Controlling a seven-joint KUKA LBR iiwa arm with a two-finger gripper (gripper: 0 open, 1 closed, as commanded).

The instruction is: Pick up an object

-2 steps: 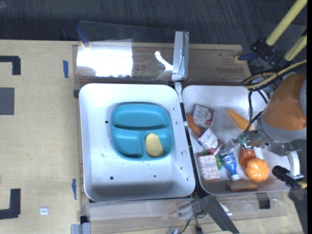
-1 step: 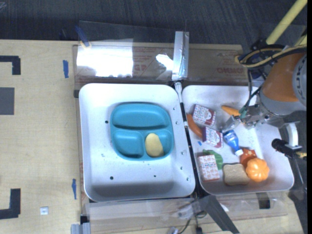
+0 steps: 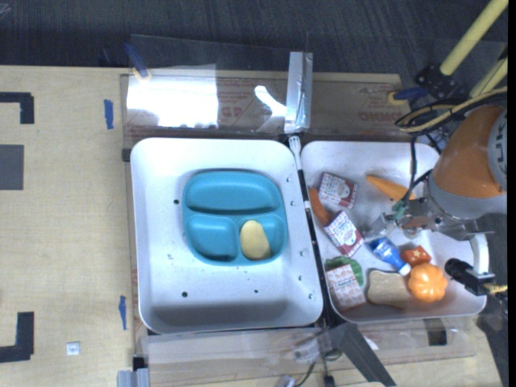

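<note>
My pincer [image 3: 401,214] hovers low in the right-hand shallow white bin [image 3: 355,153], above the small blue-and-white bottle [image 3: 388,254]; I cannot tell its state. I would centre over one item, clear of the round orange fruit [image 3: 427,282]

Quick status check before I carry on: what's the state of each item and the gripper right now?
Blue tray: flat in the left bin.
Yellow item: resting in the tray's lower right compartment.
Orange round item: lying in the right bin, not gripped.
Blue bottle: on its side.
Carrot: lying loose.
Gripper: low over the right bin, holding nothing visible.
</note>
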